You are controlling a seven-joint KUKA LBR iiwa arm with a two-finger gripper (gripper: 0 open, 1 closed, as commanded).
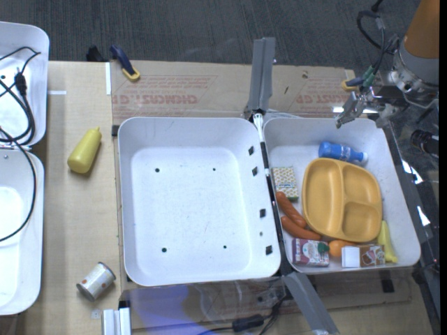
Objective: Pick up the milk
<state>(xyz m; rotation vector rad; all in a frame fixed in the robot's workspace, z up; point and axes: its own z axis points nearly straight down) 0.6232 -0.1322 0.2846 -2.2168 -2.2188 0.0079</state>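
Camera view: a fixed look down at a slant on a bench with two shallow white bins side by side.
Bench surface (181,89): tan cardboard sheet with reversed red lettering along its far part; dark carpet-like floor lies beyond the far edge.
Left bin (133,208): white, with small dark marks on its floor.
Right bin (401,187): white, crowded with play-food items.
Divider (262,68): a grey upright bracket stands at the far end of the seam between the two bins; black clips run along that seam.
Milk (342,152): a blue bottle with a white cap, lying on its side in the far part of the right bin, just beyond the yellow plate.
Yellow plate (342,197): a divided dish resting tilted in the middle of the right bin.
Other contents: a small green-patterned box (285,182) by the seam, sausages (293,215) just left of the plate, a red and white carton (309,252) at the near wall, an orange piece (336,247) and a yellow piece (387,243) near the plate's near edge.
Arm (419,33): reaches in at the upper right, orange band showing, cables trailing around the wrist.
Gripper (347,114): hangs over the far rim of the right bin, apart from the milk; whether the fingers are apart or together cannot be told.
Off-bin items: a yellow mustard bottle (84,151) lying left of the left bin, a small tin can (95,280) on its side near the front left corner, a blue and yellow clamp (124,63) at the far edge.
Left margin: white trays (17,250) with black cables looped over them.
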